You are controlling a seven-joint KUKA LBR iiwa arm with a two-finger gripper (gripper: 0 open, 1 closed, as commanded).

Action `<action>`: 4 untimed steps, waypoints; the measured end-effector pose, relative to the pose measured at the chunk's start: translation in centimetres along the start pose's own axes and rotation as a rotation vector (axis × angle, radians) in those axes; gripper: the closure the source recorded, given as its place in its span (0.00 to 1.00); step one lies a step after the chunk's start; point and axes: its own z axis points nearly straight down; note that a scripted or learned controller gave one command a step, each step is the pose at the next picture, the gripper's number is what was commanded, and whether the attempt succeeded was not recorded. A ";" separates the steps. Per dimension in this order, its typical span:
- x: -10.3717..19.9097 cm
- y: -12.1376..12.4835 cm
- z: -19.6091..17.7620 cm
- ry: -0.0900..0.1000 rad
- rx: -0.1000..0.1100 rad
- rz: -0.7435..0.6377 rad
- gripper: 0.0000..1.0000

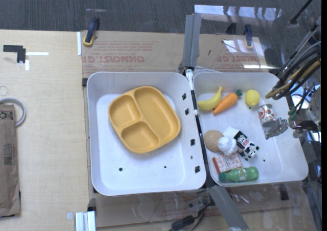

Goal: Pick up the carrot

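- Jaws unreadable from overhead: gripper (276, 128) small and partly blurred at the right bin's (286, 171) 3 o'clock edge; open or shut, cannot tell, nothing seen held.
- Carrot (226, 103) lying flat in the right bin's upper-left area, toward 11 o'clock of the bin, well apart from the gripper.
- From the gripper, carrot off at roughly 10 o'clock, across bare white floor.
- Long axis slanted, thick end with green top toward 2 o'clock, tip toward 8 o'clock.
- Banana (209, 101) touching or just beside the carrot on its 9 o'clock side; lemon (252, 97) near its 3 o'clock side, a small gap between.
- Small can (265, 114) standing between gripper and carrot, close to the direct line.
- Likely need: approach clear of the can, fingers closing across the slanted axis, away from the banana.
- Yellow divided plate (144, 118) in the left bin (102, 174), uninvolved.
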 end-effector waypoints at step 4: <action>2.3 14.3 3.4 -0.004 -0.006 -1.114 0.00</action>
